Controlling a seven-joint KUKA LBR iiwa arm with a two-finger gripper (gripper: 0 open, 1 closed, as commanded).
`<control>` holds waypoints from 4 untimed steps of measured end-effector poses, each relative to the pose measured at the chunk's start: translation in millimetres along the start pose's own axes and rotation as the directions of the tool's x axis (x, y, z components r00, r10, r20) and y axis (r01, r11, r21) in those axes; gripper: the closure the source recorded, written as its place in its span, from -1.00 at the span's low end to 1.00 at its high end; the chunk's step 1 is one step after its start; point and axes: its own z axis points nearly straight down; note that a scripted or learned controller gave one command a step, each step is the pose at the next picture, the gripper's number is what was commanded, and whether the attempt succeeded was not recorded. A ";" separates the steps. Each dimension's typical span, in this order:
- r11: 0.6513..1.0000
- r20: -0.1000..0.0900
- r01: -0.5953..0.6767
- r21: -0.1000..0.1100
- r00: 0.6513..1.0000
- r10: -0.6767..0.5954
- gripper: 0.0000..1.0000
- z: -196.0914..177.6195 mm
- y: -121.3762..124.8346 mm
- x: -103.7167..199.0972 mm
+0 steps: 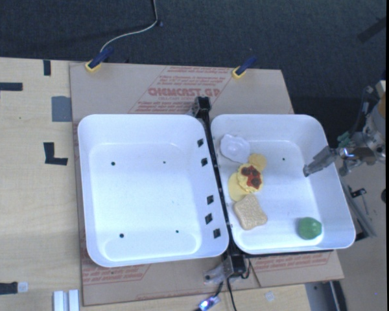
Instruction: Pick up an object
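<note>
White right-hand bin [324, 193] carries my targets, the green ball [309, 228] nearest its front corner, while my gripper [314, 165] hovers at its far rim, jaws unreadable, so I judge approach comes next.

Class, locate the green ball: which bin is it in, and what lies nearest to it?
The green ball sits in the right bin, in its near right corner, with the bread slice to its left.

The right bin [324, 141] holds four items against its left wall; the left bin [91, 135] adjoins it.
</note>
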 end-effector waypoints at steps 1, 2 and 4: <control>1.000 -0.005 0.002 0.012 1.000 -0.001 -1.00 129.3 3.5 24.5; 1.000 0.001 0.003 -0.001 1.000 -0.003 -1.00 170.1 68.4 40.3; 1.000 0.008 0.004 0.001 1.000 -0.004 -1.00 168.0 152.9 103.4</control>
